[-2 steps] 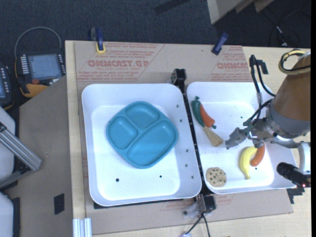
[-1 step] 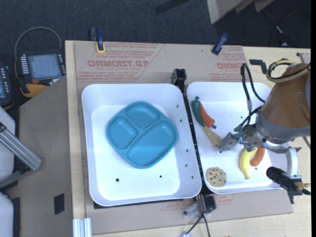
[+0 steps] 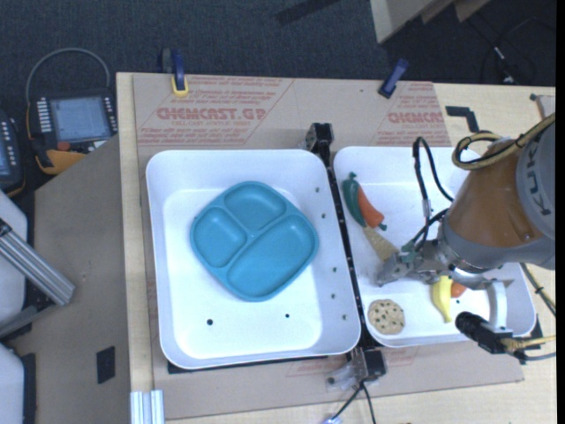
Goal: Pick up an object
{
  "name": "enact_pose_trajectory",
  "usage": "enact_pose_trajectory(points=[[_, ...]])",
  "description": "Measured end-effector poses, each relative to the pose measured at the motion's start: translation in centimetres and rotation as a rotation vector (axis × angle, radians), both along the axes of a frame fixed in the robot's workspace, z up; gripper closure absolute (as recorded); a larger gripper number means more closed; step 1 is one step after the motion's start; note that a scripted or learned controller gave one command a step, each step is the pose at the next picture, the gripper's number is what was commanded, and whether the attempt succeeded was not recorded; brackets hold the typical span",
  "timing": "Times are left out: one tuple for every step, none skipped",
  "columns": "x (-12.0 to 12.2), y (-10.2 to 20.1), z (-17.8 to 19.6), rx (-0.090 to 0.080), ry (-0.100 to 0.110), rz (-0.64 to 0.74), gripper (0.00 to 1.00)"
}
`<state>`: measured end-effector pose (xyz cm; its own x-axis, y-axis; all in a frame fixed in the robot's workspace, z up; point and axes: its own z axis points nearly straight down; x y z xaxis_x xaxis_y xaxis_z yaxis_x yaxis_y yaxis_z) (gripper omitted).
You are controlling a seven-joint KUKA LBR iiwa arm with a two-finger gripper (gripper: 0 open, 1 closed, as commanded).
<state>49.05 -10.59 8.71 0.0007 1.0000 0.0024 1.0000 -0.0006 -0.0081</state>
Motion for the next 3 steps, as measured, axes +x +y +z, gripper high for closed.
enact_pose_trajectory(points=[[0.2,0.0,1.4,-0.002,-0.008,-0.001,1.0],[0.4,0.0,5.6,-0.004,-0.013,0.001,1.0],[1.0,-0.9,11.4,-0.005,-0.015,0.001,1.0]])
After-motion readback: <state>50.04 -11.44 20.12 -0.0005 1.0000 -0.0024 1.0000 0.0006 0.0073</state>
